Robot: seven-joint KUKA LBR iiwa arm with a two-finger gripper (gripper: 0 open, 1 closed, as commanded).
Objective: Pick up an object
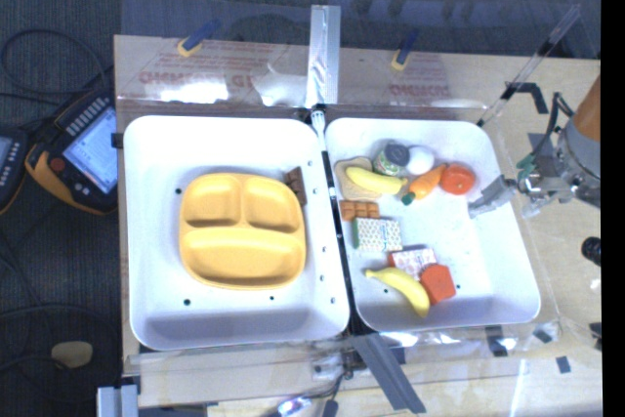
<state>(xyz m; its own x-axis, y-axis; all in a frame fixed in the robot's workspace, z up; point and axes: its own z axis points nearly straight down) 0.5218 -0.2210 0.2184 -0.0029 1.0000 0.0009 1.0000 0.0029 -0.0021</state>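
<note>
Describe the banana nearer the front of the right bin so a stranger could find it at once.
Look in the right bin, the one crowded with toy food. Near its front wall lies a banana, beside an orange-red block. The other banana sits farther back, on a tan piece, among round items.

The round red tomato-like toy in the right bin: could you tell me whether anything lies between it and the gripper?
Nothing visible does. The gripper sits just right of the round red toy, with bare white bin floor between them; the orange carrot toy lies on its far left side.
</note>
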